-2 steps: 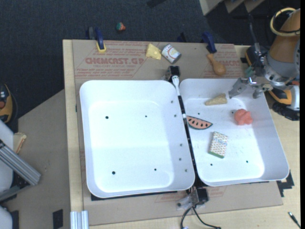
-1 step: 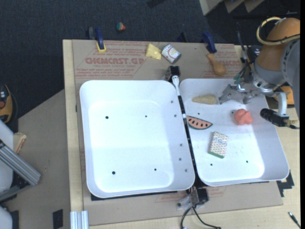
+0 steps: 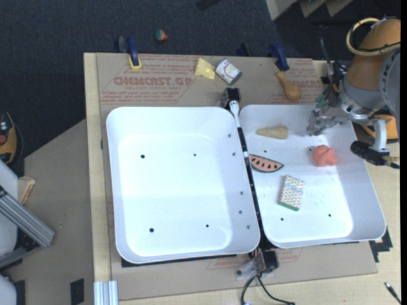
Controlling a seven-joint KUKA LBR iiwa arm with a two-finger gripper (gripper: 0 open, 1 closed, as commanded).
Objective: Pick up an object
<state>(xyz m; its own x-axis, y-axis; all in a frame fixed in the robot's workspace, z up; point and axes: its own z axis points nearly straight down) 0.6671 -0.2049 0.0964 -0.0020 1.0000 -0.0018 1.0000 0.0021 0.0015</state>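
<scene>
The right bin [image 3: 356, 227] holds several objects: a tan wedge [image 3: 272, 132] near its back left, a watermelon slice [image 3: 264, 164] by the divider, a pink lump [image 3: 324, 155] to the right, and a patterned green-and-white block [image 3: 292, 192] in the middle. My gripper [image 3: 317, 124] hangs over the back of the right bin, between the tan wedge and the pink lump, a little above and left of the lump. I see nothing between its tips.
The left bin [image 3: 121, 189] lies beside the right one. Behind the bins on the cardboard lie a yellow piece [image 3: 205, 69], a small white can [image 3: 228, 72] and a tan pear-shaped toy [image 3: 289, 86]. The arm's grey and orange body [image 3: 375, 62] crowds the right rear corner.
</scene>
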